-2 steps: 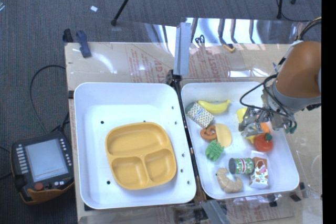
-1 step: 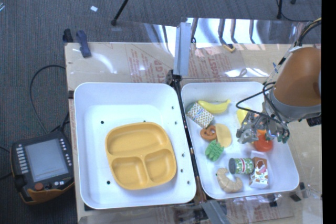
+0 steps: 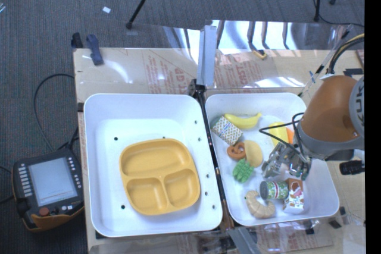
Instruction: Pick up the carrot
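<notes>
In the right bin [image 3: 226, 211], a thin orange piece that looks like the carrot [image 3: 290, 135] shows beside a yellow item [image 3: 278, 129], mostly hidden under the arm's orange wrist band [image 3: 330, 116]. My gripper [image 3: 283, 165] hangs low over the bin's middle right, just below the carrot and above a green-labelled can [image 3: 274, 190]. Nothing is visibly held.
The right bin also holds a banana [image 3: 244, 121], a patterned packet [image 3: 227, 129], a brown pretzel [image 3: 237, 150], a pale yellow fruit [image 3: 255, 153], a green toy [image 3: 242, 171], a croissant [image 3: 260, 204] and a red-white carton [image 3: 294, 196]. A yellow divided plate [image 3: 134, 160] lies in the left bin [image 3: 101, 122].
</notes>
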Controlling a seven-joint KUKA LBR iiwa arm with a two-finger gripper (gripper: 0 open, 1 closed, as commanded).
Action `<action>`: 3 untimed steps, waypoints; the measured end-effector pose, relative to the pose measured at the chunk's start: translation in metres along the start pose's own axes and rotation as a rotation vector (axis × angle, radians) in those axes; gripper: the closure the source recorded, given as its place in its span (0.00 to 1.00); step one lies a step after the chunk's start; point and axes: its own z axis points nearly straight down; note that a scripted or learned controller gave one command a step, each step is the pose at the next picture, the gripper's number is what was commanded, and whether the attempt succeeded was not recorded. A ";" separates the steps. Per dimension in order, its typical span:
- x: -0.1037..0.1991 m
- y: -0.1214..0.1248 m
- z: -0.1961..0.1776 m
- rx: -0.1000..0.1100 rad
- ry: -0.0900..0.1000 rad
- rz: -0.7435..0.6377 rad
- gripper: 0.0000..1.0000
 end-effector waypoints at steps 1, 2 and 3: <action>-0.110 0.021 -0.003 -0.001 -0.009 -0.076 1.00; -0.106 0.003 -0.004 -0.002 -0.008 -0.496 1.00; -0.078 0.006 -0.064 -0.001 -0.010 -0.306 1.00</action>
